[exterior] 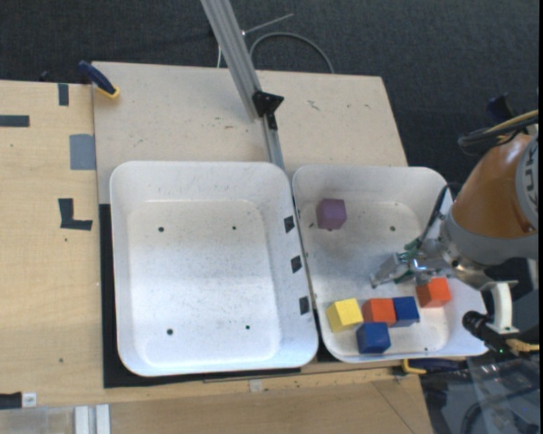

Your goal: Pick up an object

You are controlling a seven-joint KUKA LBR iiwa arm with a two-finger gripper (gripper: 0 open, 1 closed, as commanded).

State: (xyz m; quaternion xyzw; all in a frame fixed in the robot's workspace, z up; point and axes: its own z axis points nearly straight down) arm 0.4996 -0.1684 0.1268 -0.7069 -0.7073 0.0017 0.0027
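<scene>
My gripper (391, 275) hangs over the right part of the right bin (366, 171), its fingers open with nothing between them. Just right of it lies an orange cube (433, 291). Along the bin's front sit a yellow cube (346, 313), a second orange cube (380, 311) and a blue cube (404, 309) in a row, with another blue cube (373, 337) in front of them. A purple cube (331, 212) rests alone near the bin's back left. The arm's orange band (493, 188) rises at the right.
The left bin (119, 188) adjoins the right bin along a shared rim. A slanted metal post (240, 52) stands behind the bins. Taped bench surface stretches to the left.
</scene>
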